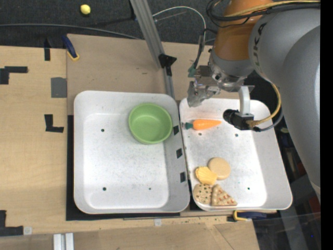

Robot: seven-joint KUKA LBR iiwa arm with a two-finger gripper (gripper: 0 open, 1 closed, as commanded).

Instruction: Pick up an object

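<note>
- Nearest the lens sit the toy foods at the front of the right bin [270, 191]: a waffle-patterned cracker [202, 193], a pizza slice [222, 197], a yellow piece [206, 176] and a tan round biscuit [219, 167], all bunched close together, some touching.
- From the jaws outward: my gripper [196, 99] hangs over the far left corner of that bin, just beyond its rim. Whether the jaws are wide or narrow I cannot tell from this angle, and I see nothing between them.
- Just in front of the gripper lies a toy carrot [204, 124], flat on the bin floor, green tip toward the divider. It is near the gripper and, as far as I can judge, apart from it.
- Across the divider, a green bowl [150, 123] stands upright in the far part of the left bin [104, 160].
- Beyond the bins, a small yellow ball [85, 9] rests on the dark floor past the tabletop [31, 139].
- My judgement: nothing is lifted yet. The carrot looks the likeliest target; descending, closing and lifting are all left to do.
</note>
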